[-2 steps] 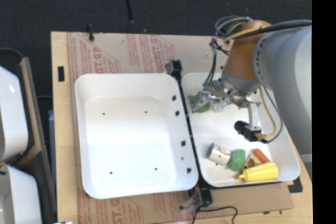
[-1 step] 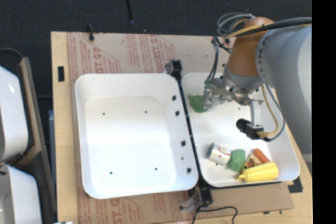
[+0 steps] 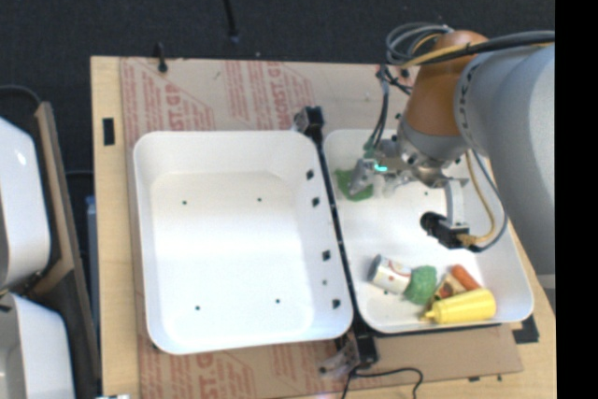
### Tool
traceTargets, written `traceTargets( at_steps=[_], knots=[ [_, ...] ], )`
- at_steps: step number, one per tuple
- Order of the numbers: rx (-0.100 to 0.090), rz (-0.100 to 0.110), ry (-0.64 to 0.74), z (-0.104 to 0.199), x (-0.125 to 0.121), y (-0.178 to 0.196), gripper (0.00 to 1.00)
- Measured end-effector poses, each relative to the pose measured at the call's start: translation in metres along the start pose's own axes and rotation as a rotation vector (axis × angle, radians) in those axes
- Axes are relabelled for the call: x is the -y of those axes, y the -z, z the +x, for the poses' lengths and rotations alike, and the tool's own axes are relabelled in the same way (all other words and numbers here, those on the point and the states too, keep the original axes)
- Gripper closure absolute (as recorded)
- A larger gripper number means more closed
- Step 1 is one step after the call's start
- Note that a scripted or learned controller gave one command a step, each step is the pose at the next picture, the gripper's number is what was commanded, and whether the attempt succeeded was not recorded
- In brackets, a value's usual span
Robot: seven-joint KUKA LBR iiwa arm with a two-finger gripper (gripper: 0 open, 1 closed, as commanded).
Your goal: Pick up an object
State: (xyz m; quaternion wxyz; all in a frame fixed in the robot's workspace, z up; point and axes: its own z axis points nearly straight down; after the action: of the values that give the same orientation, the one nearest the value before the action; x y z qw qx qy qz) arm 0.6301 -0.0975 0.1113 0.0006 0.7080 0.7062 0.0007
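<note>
A wooden bench [image 3: 215, 98] printed with red lettering stands on dark carpet and bears two shallow white bins side by side. The left bin [image 3: 168, 313], centre frame, shows a bare white floor with a few small dark dots. The right bin [image 3: 505, 243], at right of frame, holds a green object [image 3: 358, 182] near its upper left corner, and along its lower edge a white cylinder [image 3: 386, 273], a green lump [image 3: 420, 282], an orange piece [image 3: 463, 277] and a yellow object [image 3: 464, 306], clustered together. The gripper [image 3: 383, 171] sits low over the upper part of the right bin, just beside the green object; its state cannot be determined from this view. The grey arm [image 3: 509, 107] enters from the right edge.
</note>
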Motion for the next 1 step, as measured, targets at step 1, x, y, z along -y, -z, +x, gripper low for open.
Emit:
traceTargets(
  at_steps=[1],
  knots=[
    [0.0, -0.001, -0.002, -0.0011, -0.0003, 0.0107, 1.0]
  ],
)
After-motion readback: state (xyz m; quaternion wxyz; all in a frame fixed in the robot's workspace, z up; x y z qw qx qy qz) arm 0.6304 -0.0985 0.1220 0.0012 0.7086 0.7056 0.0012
